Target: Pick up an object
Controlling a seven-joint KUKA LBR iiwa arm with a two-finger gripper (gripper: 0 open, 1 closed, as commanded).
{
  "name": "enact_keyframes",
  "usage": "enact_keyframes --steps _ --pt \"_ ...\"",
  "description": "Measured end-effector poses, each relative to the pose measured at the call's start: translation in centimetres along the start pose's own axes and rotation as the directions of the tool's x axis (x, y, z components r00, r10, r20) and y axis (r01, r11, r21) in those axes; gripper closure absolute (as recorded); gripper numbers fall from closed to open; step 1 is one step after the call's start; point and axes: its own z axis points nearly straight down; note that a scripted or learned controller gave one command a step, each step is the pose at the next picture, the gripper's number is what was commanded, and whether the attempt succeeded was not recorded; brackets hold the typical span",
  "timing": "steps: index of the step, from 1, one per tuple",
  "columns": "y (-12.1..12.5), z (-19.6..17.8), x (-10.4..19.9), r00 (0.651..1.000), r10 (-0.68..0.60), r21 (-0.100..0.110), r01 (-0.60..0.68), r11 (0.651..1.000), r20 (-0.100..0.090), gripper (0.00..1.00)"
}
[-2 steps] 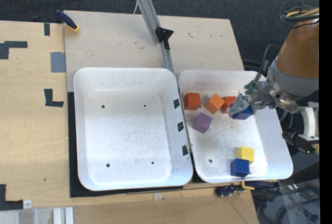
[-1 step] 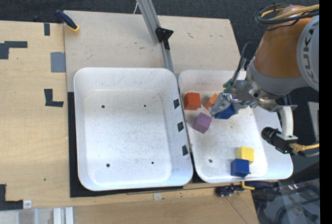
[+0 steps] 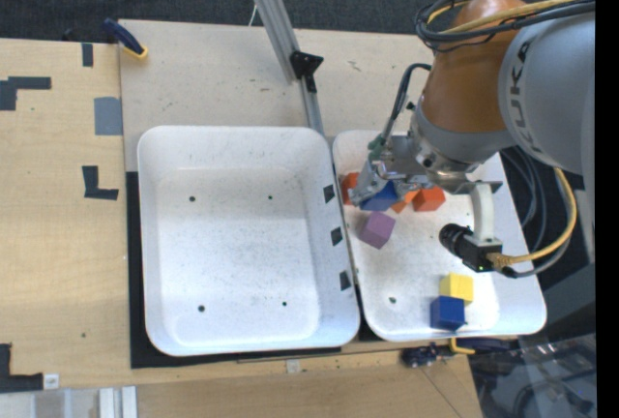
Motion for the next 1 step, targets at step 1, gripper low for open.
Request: enact_keyframes --steps 1 --pt "1.25 1.78 5.77 1.000 0.001 0.002 -0.001 1.000 0.000 1.00"
